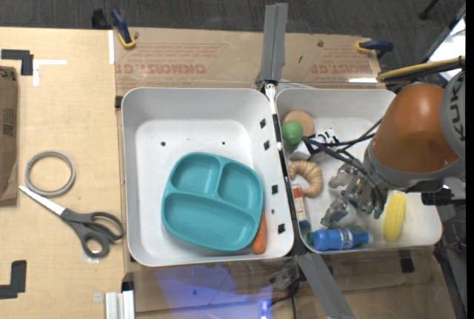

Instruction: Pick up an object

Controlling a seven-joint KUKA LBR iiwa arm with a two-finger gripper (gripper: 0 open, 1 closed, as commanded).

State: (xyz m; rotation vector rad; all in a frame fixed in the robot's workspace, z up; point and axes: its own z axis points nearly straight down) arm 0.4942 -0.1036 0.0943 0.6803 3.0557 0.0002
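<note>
My gripper hangs low in the right bin, under the orange wrist band. Its fingers look open, with nothing between them. A blue bottle lies just below the gripper at the bin's front wall. To the right of the gripper sits a yellow corn cob. On its left are a tan ring-shaped toy and a thin red and white tube. A green ball sits against a tan object at the bin's back left.
The left bin holds a teal divided plate with an orange carrot at its right edge. Scissors and a tape roll lie on the bench at the left. Black cables trail from the wrist.
</note>
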